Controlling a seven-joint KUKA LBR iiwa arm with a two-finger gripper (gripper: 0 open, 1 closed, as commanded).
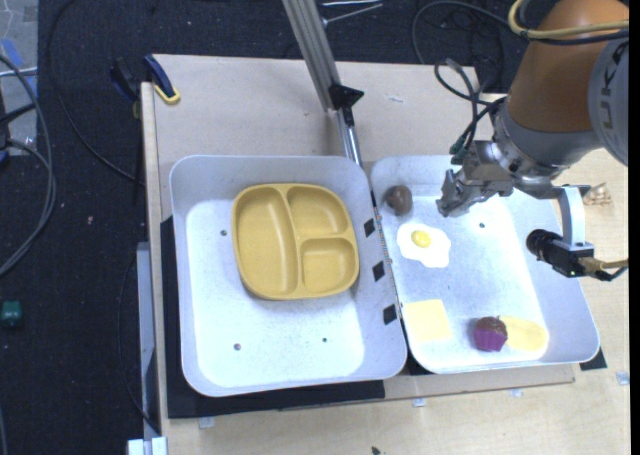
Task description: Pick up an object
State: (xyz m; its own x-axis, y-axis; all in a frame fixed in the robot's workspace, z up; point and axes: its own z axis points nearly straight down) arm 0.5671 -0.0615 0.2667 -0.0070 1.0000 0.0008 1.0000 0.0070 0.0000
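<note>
The two-finger gripper [452, 201] hangs low over the right white bin [560, 338], above a fried-egg toy [423, 245] and beside a small brown ball [398, 199]. Its opening cannot be determined. Nothing visibly held.

Worktop [250, 103]: pale tan. Left bin [290, 348]: white, faintly speckled; holds a mustard-yellow tray [296, 240]. Right bin [500, 263]: white, same speckle. Egg [423, 245]: white with a yellow yolk. Ball [398, 199]: dull brown. Cheese slice [427, 321]: pale yellow. Purple piece [489, 334]: magenta-purple, beside a yellow piece [527, 334]. Arm [570, 63]: orange band over grey. Hand [455, 198]: dark grey. Clip [160, 81] at the worktop's far left corner: blue and yellow. Floor [80, 243]: black, with black cables.
</note>
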